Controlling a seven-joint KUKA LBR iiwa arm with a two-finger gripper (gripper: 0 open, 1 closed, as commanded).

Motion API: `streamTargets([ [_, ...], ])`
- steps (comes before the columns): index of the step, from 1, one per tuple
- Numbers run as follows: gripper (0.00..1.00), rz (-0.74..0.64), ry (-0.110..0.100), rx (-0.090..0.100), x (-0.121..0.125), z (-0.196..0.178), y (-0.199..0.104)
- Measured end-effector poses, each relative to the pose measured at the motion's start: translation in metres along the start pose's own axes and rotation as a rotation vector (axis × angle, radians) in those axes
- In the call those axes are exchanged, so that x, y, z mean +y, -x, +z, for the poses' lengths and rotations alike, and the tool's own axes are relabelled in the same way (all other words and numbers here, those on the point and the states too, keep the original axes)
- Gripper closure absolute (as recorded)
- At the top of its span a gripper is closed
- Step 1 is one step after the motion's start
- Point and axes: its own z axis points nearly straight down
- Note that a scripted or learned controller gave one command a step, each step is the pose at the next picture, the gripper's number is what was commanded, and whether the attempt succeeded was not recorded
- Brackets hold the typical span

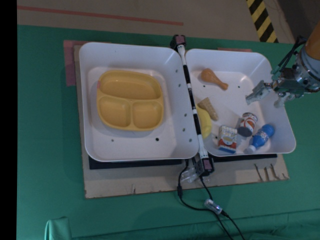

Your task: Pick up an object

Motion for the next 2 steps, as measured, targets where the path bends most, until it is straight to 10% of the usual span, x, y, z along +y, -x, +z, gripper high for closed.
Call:
streamTargets([
  [1,0.0,-0.001,-0.002,0.0,0.031,0.13,-0.013],
  [2,0.0,-0.001,0.012,-0.002,0.018,0.166,0.007],
])
